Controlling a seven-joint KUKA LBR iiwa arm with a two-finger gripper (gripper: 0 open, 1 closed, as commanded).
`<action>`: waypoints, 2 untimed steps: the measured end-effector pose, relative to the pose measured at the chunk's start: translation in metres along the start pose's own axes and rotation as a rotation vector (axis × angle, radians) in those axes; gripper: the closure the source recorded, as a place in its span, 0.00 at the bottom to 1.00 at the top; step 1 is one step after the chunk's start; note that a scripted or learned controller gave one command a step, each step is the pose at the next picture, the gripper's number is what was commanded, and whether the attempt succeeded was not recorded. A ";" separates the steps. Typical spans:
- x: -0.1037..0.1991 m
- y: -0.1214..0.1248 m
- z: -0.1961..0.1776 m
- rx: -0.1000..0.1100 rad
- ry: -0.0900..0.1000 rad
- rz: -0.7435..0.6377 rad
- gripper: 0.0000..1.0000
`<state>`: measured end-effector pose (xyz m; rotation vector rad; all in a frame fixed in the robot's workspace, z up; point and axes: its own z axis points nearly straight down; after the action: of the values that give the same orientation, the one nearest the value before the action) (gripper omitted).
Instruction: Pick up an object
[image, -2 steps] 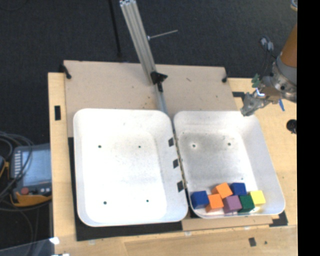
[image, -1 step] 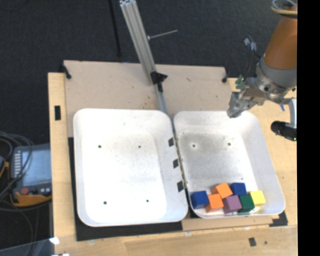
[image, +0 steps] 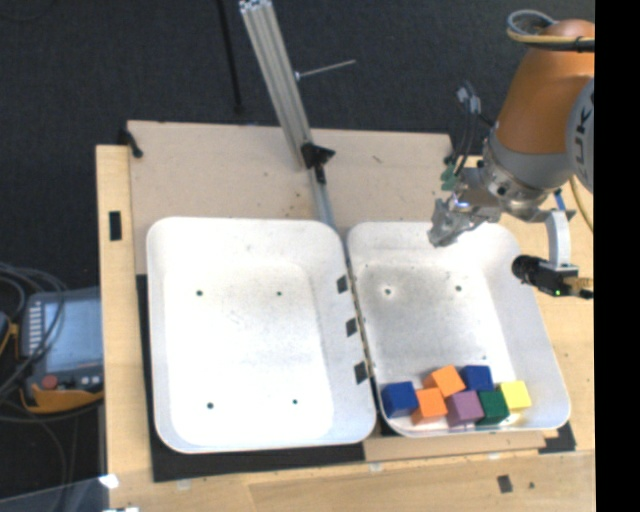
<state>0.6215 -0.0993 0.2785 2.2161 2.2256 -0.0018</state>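
Several small coloured blocks lie bunched at the near edge of the right bin (image: 520, 300): a blue block (image: 399, 397), two orange blocks (image: 446, 380) (image: 431, 403), a second blue block (image: 477, 377), a purple block (image: 464, 407), a green block (image: 493, 404) and a yellow block (image: 515, 394). My gripper (image: 444, 233) hangs over the far edge of the right bin, well away from the blocks, pointing down and to the left. I see nothing between its fingers.
The left bin (image: 240, 320) lies beside the right one, with small black clips (image: 352, 327) along their shared edge. A slanted metal pole (image: 285, 95) rises behind the bins. A black fitting (image: 535, 270) sits by the right bin's right rim.
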 end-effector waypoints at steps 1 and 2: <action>0.053 -0.011 0.018 0.001 0.001 -0.001 1.00; 0.095 -0.024 0.027 0.000 0.001 -0.001 1.00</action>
<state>0.5971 -0.0048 0.2509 2.2154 2.2277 -0.0006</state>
